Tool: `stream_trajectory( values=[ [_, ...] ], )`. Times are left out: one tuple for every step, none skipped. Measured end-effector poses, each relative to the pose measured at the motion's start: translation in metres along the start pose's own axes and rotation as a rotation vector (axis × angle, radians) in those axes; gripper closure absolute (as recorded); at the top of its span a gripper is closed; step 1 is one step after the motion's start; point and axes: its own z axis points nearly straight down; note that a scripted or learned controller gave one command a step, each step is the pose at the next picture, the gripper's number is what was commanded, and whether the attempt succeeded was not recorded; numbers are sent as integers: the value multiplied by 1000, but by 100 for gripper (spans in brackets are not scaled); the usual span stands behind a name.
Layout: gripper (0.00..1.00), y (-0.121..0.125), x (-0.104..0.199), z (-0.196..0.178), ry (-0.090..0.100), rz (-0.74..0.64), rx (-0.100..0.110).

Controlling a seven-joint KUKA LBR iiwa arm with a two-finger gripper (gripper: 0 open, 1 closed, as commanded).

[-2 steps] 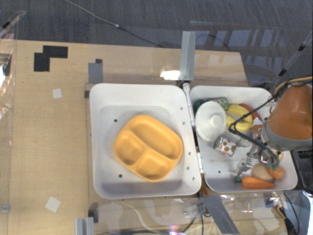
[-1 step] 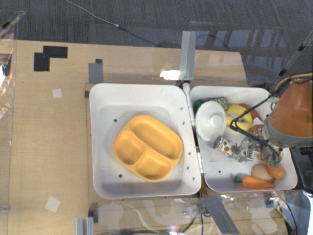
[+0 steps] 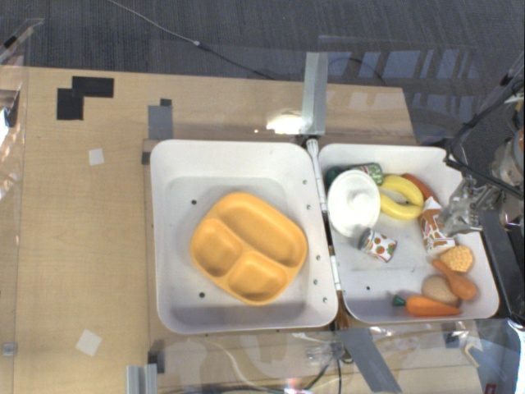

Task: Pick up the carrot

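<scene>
Sitting side by side on the desk [image 3: 82, 245], the left bin [image 3: 172, 220] holds a yellow divided tray [image 3: 248, 247]. The right bin [image 3: 361, 298] carries the end effector [image 3: 461, 208] at its right wall, grip state hard to tell. The carrot [image 3: 431, 306] lies near-right, apart from it.
</scene>
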Motion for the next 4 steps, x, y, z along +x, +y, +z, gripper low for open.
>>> stream_trajectory(
  values=[
    [100, -46, 16, 127, 27, 16, -4],
    [100, -37, 12, 137, 17, -9, -3],
    [100, -46, 7, -22, 1, -2, 1],
    [100, 36, 21, 34, 16, 100, -5]
  ],
)
